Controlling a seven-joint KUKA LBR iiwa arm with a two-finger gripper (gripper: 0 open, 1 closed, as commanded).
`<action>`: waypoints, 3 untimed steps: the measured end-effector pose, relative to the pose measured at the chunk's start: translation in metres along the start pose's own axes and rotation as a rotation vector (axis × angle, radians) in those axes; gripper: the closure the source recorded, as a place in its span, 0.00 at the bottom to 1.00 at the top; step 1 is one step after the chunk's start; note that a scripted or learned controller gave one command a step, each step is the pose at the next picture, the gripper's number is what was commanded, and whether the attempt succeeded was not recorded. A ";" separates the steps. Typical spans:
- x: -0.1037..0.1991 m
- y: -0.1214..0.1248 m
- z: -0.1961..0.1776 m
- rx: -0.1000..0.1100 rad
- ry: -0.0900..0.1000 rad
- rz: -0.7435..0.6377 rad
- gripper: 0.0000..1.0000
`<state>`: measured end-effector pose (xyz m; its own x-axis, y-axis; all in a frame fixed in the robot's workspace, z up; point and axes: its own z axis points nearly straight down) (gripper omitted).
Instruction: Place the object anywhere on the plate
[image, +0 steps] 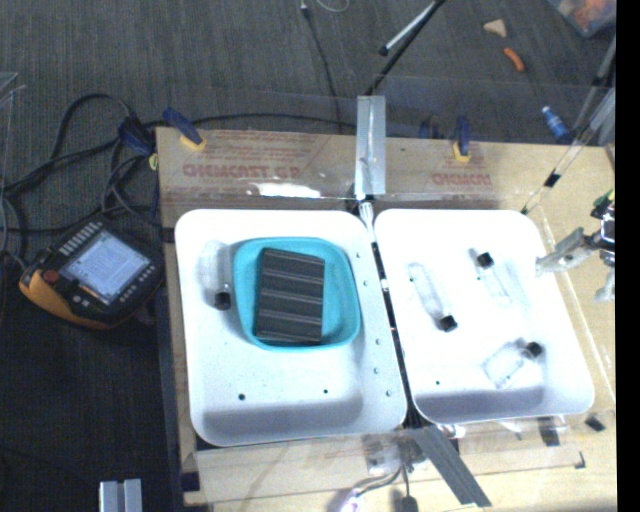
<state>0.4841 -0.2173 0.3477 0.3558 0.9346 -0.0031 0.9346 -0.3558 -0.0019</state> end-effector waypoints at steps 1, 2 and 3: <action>0.000 0.000 0.000 0.000 0.000 0.000 0.00; 0.000 0.000 0.000 0.000 0.000 0.000 0.00; 0.000 0.000 0.000 0.000 0.000 0.000 0.00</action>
